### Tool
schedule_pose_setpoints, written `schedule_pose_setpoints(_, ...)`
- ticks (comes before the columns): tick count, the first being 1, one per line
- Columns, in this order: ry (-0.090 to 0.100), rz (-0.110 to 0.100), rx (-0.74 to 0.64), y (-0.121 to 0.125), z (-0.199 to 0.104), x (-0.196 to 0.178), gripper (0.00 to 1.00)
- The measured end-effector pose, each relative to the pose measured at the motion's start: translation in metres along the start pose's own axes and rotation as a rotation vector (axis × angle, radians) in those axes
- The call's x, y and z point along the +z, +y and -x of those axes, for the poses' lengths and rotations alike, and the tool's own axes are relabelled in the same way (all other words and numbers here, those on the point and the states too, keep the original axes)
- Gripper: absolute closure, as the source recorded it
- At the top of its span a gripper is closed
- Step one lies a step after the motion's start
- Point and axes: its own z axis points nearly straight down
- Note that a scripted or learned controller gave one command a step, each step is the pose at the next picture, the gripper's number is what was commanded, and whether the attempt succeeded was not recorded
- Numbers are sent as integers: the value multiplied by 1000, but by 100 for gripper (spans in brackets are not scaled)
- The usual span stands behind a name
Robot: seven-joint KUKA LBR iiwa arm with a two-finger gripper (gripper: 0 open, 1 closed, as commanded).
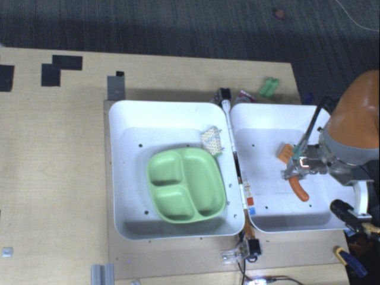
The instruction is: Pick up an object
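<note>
In the right bin lie two orange things: a small flat orange piece and an orange carrot-like stick just below it. My gripper hangs low between them, right over the top end of the stick. The grey arm with its orange band reaches in from the right. In the left bin sits a green divided plate, and a small speckled cloth-like item rests at the plate's upper right corner.
A green object lies on the bench behind the right bin. Black tape patches mark the bench at the far left. Cables and clips sit at the front between the bins.
</note>
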Motion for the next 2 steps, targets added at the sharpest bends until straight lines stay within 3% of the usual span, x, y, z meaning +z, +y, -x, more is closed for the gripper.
schedule_pose_setpoints(2, 1, 1, -2, 1, -14, 3, 100)
